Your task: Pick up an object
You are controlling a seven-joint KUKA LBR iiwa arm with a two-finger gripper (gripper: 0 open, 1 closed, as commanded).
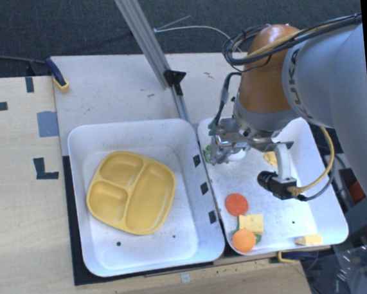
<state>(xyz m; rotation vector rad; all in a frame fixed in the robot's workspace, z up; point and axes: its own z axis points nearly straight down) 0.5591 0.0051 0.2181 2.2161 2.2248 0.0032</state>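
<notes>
Gripper: the two-finger gripper (221, 149) hangs low at the far-left corner of the right white bin (326, 223); I cannot tell whether it is released or clenched, and nothing is visibly held.
Likely targets: a flat red-orange round slice (237, 204), a yellow wedge-shaped block (251, 224) and a small orange ball (244, 240), clustered near the bin's near-left side; a small yellow bar (309, 240) lies at the near-right.
Handling: they look like light, stiff toy foods; the ball may roll, the slice lies too flat to pinch easily.
Where to grip: across the wedge's straight sides seems safest.
Left bin: a yellow compartment plate (131, 191) lies in the left white bin (90, 249).
Writing: none readable; whatever sits under the gripper is possibly green, too hidden to name.
</notes>
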